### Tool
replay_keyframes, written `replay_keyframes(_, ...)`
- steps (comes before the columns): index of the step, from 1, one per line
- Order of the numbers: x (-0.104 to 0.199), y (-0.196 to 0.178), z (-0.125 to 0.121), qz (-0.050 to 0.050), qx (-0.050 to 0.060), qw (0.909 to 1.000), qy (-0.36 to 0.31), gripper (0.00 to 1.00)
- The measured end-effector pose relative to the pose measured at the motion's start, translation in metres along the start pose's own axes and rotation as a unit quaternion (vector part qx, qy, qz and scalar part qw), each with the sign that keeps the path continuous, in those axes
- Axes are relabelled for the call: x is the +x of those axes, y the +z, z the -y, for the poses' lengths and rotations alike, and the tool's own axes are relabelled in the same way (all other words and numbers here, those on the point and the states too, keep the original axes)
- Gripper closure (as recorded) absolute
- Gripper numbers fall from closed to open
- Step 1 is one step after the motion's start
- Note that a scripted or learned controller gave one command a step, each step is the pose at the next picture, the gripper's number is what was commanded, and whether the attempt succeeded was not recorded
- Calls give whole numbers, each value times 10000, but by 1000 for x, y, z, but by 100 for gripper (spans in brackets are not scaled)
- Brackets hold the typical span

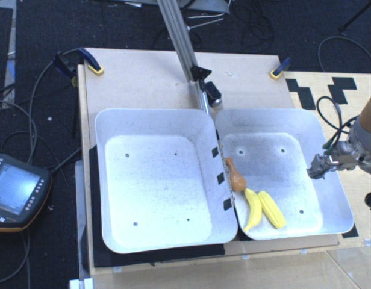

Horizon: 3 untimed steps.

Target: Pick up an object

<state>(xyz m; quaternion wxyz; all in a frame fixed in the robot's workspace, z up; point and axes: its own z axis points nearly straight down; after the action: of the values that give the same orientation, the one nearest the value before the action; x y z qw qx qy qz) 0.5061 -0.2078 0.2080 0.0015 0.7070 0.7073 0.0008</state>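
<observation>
Yellow: one banana (253, 209), one corn cob (272, 209); one brown piece (235, 174).

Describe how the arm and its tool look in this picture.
At the view's right edge, a grey wrist section carries a small dark grey tool with metallic parts. A black cable loops above the wrist. A sliver of orange band shows higher up.

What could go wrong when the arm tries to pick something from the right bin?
1. The banana, the corn cob and the brown drumstick-like item lie crowded together, so a grasp may knock a neighbour or catch two.
2. They sit against the right bin's left wall, which may block the end effector, now at the opposite side.
</observation>
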Motion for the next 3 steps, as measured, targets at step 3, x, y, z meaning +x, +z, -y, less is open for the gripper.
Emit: replay_keyframes(3,150,-19,-8,-10,14,10000,-22,100)
